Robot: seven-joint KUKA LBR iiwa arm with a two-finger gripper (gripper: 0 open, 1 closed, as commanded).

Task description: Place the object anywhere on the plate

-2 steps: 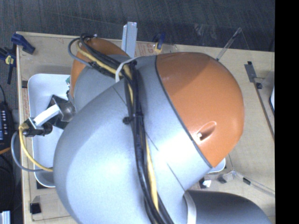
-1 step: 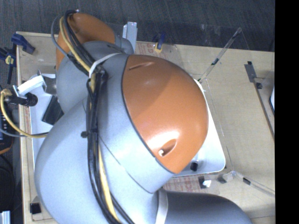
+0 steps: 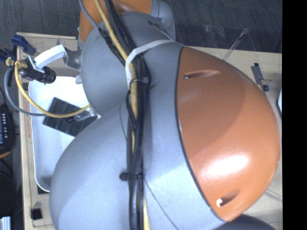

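Observation:
My arm's grey shell (image 3: pixel 110 143) and orange band (image 3: pixel 225 128) sit close under the camera and cover most of both bins. At the left, a dark blocky part that a yellow cable (image 3: pixel 53 113) runs into looks like my gripper (image 3: pixel 64 115), low over the left bin's white floor (image 3: pixel 41 147). Its tips are hidden under the arm. I cannot make out any object or a plate in the uncovered strip of the bin.
The left bin's rim (image 3: pixel 34 176) runs down the left side, with the wooden bench edge (image 3: pixel 25 143) beyond it. A black cylinder and a white bracket (image 3: pixel 48 56) sit at the bin's far left corner. Black clips (image 3: pixel 36 212) lie at the near left.

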